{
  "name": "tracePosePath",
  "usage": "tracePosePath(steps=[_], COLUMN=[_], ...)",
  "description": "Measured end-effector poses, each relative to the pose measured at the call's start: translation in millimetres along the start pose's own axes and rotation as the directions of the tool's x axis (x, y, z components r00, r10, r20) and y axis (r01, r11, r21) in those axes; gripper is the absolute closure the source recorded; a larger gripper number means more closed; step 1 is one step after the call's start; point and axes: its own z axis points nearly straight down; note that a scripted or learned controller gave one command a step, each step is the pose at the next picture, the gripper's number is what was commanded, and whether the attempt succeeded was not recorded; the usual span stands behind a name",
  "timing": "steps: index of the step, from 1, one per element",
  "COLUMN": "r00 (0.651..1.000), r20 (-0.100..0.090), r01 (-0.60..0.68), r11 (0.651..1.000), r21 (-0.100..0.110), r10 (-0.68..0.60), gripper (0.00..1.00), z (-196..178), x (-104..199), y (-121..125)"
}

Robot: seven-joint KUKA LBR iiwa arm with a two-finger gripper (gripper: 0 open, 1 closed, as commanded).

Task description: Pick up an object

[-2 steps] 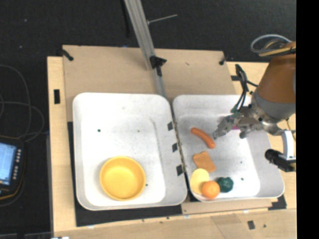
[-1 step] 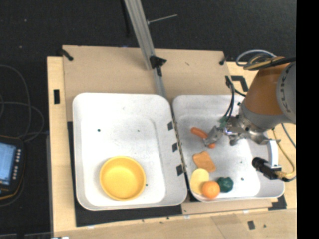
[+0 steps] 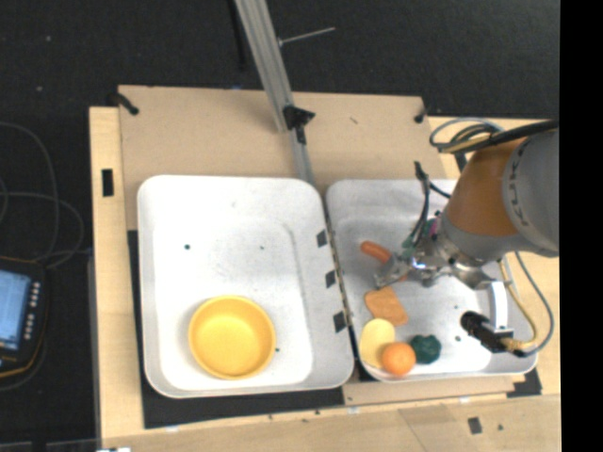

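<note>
The pale wooden worktop (image 3: 236, 130) carries two shallow white plastic bins. The left bin (image 3: 226, 224) holds a round yellow bowl (image 3: 232, 336) near its front edge. In the right bin (image 3: 377, 210), the grey arm (image 3: 499, 205) sets its gripper (image 3: 400, 269) above a flat orange wedge (image 3: 385, 305), beside a small orange-red sausage shape (image 3: 375, 250); whether the gripper is open cannot be told. At the front edge lie a pale yellow ball (image 3: 377, 334), an orange ball (image 3: 399, 358) and a dark green lump (image 3: 427, 348).

The arm (image 3: 509, 196) is cut off at the right; claw (image 3: 396, 273) finger state unclear
</note>
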Motion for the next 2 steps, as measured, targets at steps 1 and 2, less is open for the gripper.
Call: tracePosePath(steps=[1,2], r00=[1.000,1.000], r20=[-0.003,-0.001], r01=[-0.004,-0.001], r11=[1.000,1.000], r21=[-0.005,-0.008], r10=[0.004,0.001], gripper=[1.00,1.00], z=[-12.9,-64.1], x=[0.0,-8.8], y=[1.6,-3.6])
